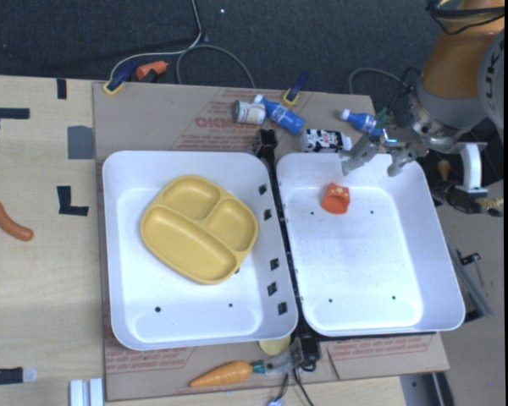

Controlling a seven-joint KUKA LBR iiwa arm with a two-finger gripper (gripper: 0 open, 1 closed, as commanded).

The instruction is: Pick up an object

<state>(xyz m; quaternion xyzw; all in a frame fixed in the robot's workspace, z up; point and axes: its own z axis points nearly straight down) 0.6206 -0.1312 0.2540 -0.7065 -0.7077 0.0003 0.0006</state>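
Grey arm (494, 66), orange band; metallic two-finger gripper (375, 161), grey fingers (356, 159)

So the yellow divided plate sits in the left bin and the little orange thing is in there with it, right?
Not quite. The camera view shows the yellow divided plate in the left bin, but the little orange thing lies alone in the right bin, near its far edge, below the gripper.
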